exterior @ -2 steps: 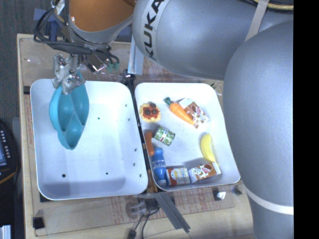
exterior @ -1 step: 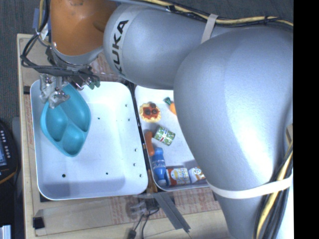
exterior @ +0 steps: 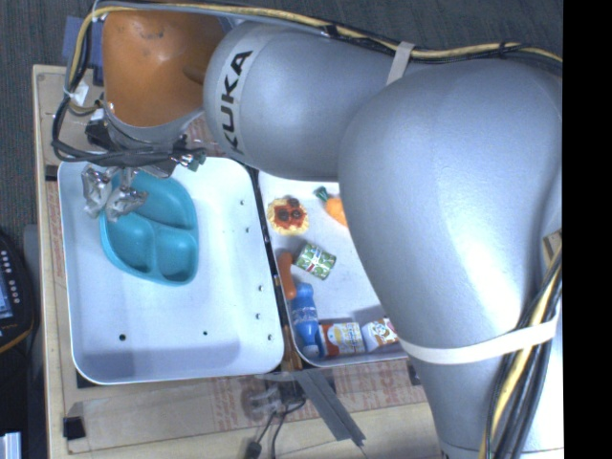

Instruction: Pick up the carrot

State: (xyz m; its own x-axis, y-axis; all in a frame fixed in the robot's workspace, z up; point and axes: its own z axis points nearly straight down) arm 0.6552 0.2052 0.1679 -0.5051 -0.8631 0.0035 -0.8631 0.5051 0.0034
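Carrot: you will find the carrot [exterior: 334, 207] in the right bin [exterior: 368, 285], near its far wall, partly hidden under the arm [exterior: 402, 161].
Carrot axis: its long axis runs on a diagonal, green top toward the upper left, orange body toward the lower right, where the arm covers it.
Neighbours: just left of the carrot lies a round flower-like toy [exterior: 288, 215]; nearer to you a green can [exterior: 315, 261] lies tilted, then a blue bottle [exterior: 305, 319] along the bin's left wall, and two small labelled bottles [exterior: 361, 335] lie at the near edge.
Gripper: the gripper [exterior: 107, 191] is over the left bin [exterior: 220, 352], well apart from the carrot, at that bin's far left corner.
Gripper state: you can see metal fingers [exterior: 96, 187] pointing down beside the rim of the blue dish [exterior: 153, 232], but I cannot tell how far apart they stand, or whether they touch the dish. Nothing shows between them.
Dish: it lies in the left bin's far half, with compartments facing up.
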